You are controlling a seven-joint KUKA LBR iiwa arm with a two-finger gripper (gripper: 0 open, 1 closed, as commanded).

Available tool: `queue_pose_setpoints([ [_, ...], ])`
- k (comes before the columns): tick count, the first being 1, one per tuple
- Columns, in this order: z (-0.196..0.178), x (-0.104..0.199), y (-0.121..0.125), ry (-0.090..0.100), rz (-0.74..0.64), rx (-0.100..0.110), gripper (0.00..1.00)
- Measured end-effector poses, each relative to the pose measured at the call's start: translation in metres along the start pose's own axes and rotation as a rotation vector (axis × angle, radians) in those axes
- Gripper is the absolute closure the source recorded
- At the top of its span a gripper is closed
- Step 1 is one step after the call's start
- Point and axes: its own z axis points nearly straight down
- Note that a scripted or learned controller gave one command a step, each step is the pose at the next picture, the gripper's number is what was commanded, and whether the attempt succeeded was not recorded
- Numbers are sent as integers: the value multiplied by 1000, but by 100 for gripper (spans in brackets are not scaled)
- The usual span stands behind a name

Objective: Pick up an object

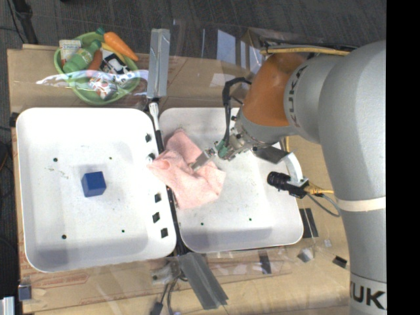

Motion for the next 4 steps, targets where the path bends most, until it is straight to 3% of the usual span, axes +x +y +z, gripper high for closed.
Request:
queue_pose_setpoints([
  [1, 32, 7, -3, -1, -12, -3, 0],
  [2, 33, 32, -14, -2, -27, -3, 0],
  [3, 22, 32, -14, 0, -30, -2, 100],
  [4, -67, 101, 26, -1, 200, -3, 100],
])
